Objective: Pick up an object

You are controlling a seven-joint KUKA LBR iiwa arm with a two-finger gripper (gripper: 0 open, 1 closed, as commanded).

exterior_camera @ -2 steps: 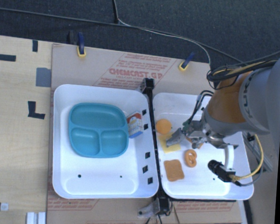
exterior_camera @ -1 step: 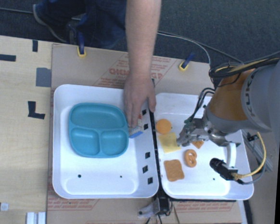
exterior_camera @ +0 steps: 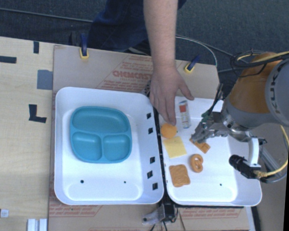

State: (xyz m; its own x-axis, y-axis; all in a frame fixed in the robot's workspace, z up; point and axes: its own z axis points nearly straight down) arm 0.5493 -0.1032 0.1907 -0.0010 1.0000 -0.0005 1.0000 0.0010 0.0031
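You see the gripper low in the right bin, but you cannot tell how it is set. A small orange-brown piece lies just beneath it, a pretzel slightly farther below, and a yellow cheese slice to its left.

The KUKA arm is a thick rounded grey body with a broad orange band above the wrist and part of dark lettering on its grey shell. Yellow and black cables loop around it. A black fitting juts from a white bracket. The gripper is dull grey metal.
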